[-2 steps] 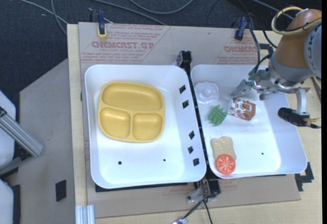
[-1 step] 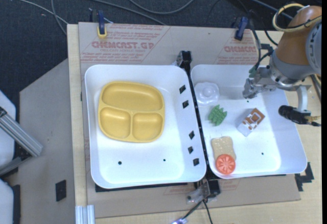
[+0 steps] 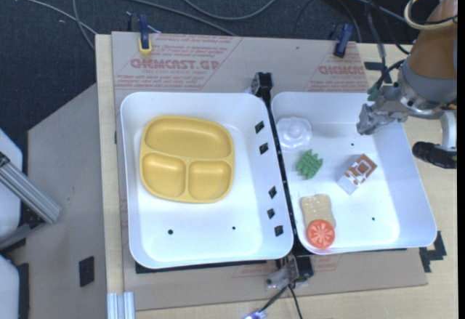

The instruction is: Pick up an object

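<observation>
White plastic forms two shallow bins side by side on the desk [image 3: 182, 67], meeting along a black divider down the middle. The left bin [image 3: 138, 237] holds one yellow divided tray [image 3: 187, 158] with three compartments, set toward its upper left, leaving bare floor along the bin's right wall and front edge. The right bin [image 3: 407, 187] holds four things: one white cap-like piece [image 3: 293, 131] near the divider, one green leafy toy [image 3: 310, 163] just below it, one small brown-and-white box [image 3: 357, 173] near the middle, and one tan slice with a red tomato round [image 3: 318, 221] at the front, touching the front rim. Open floor lies along the right bin's right wall and upper strip. The end effector [image 3: 373, 118] sits low over that bin's upper right part, well apart from the box; whether it is open or closed cannot be made out, and nothing is seen in it.
</observation>
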